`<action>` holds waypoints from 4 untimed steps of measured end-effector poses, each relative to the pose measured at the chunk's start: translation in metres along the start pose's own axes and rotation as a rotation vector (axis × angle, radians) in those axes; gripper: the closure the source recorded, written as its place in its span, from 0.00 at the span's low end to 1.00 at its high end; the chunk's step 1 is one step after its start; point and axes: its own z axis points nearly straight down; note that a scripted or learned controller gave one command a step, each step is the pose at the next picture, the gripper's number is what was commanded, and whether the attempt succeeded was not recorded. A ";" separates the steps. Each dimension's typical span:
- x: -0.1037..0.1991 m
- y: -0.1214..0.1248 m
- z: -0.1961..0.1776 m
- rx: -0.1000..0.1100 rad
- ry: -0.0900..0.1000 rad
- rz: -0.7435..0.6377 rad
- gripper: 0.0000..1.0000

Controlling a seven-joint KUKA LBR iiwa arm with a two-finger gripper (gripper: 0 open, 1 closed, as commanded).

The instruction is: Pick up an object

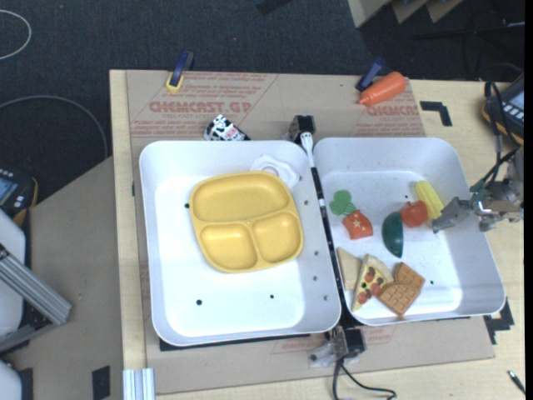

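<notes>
The right bin [466, 161] holds several toy foods. A yellow corn cob [428, 195] lies next to a red tomato [414, 214], with a dark green vegetable [393, 233] below them. Further left are a green leafy piece [341, 201] and a small red piece [358, 223]. A pizza slice [371, 282] and a brown waffle [405, 288] lie near the front wall. My gripper [454, 213] reaches in low from the right, just right of the tomato and the corn. Nothing shows in its grasp.
The left bin [166, 248] bears a yellow divided plate [247, 222] and a small white ring [275, 170] behind it. On the bench behind the bins lie an orange carrot [383, 88], a black-and-white toy [223, 128] and a yellow-blue clamp [177, 73].
</notes>
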 end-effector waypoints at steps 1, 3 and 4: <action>0.002 -0.003 0.043 0.000 0.000 -0.001 0.00; 0.003 -0.003 0.083 -0.008 -0.003 0.000 1.00; 0.002 0.000 0.019 -0.015 -0.007 -0.002 1.00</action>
